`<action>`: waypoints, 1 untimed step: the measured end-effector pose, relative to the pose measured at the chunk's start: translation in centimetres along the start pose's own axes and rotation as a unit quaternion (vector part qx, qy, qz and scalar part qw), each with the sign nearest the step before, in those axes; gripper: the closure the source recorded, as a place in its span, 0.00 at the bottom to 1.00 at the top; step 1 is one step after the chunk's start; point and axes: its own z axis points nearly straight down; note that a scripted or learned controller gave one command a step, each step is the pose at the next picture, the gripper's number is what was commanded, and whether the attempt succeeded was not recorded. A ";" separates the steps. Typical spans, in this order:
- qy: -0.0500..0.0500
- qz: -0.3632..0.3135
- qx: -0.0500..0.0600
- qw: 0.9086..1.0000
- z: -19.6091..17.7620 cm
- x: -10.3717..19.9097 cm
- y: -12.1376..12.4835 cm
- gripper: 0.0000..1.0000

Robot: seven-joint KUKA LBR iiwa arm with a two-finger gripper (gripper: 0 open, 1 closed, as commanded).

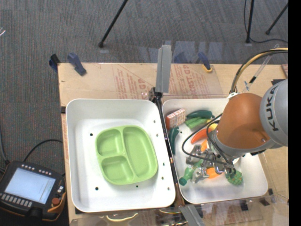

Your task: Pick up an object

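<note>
Two white bins sit side by side on the surface (117, 81) from my overhead view. Left bin (80, 126) carries a green divided plate (126, 154), three compartments, lying flat near the bin's middle. Right bin (256, 182) holds the clutter of small things I am meant to pick from.

Arm (244, 124) reaches in from the right, its orange band over the middle of the right bin. Tool (204, 166) is down low among the objects, near the bin floor. I cannot tell from here whether it is apart or together; metal parts and cabling blur into the items around it. Nothing visibly lifted.

Objects noted in the right bin:
- small red-and-white box (175, 118) at the upper left corner, near the bin wall
- dark green pepper-like piece (199, 113) just right of the box
- orange carrot-like piece (199, 135) below that, partly under the arm
- slim dark green piece (174, 136) along the left wall
- green bottle-shaped item (186, 176) just left of the tool
- orange item (214, 174) just beside the tool, on its right
- green leafy lump (234, 177) just right of that

Handheld pendant (30, 188) lies on the floor at lower left.
</note>
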 end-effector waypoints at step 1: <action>-0.005 -0.053 0.000 0.999 -9.5 -6.6 6.1 1.00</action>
